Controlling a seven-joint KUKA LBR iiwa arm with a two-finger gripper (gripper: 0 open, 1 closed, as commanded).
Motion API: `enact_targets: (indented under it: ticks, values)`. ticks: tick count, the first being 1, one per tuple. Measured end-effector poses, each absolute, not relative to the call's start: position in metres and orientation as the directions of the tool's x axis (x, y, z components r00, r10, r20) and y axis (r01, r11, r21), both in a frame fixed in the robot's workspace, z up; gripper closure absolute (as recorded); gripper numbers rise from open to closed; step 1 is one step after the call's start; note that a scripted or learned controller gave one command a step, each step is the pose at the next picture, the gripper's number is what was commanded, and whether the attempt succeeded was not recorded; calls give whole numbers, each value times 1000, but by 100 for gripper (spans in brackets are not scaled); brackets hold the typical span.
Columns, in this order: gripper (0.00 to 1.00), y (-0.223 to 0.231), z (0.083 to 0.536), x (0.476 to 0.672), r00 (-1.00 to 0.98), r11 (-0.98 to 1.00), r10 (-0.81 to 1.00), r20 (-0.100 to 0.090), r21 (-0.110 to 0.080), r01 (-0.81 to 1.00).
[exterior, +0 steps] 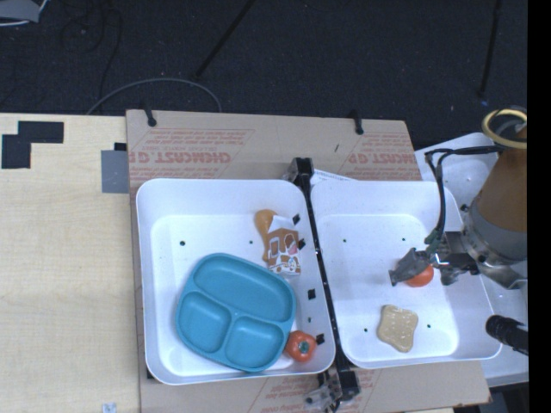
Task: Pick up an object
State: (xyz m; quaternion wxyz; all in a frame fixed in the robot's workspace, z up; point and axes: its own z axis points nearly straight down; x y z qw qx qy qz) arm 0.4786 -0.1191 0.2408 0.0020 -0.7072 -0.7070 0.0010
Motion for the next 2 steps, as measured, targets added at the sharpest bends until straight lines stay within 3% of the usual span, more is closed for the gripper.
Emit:
enact_targets:
  ticks: [2]
  values:
    - [0, -124, 133, 479, 0, 0, 1000, 3, -8, 1000]
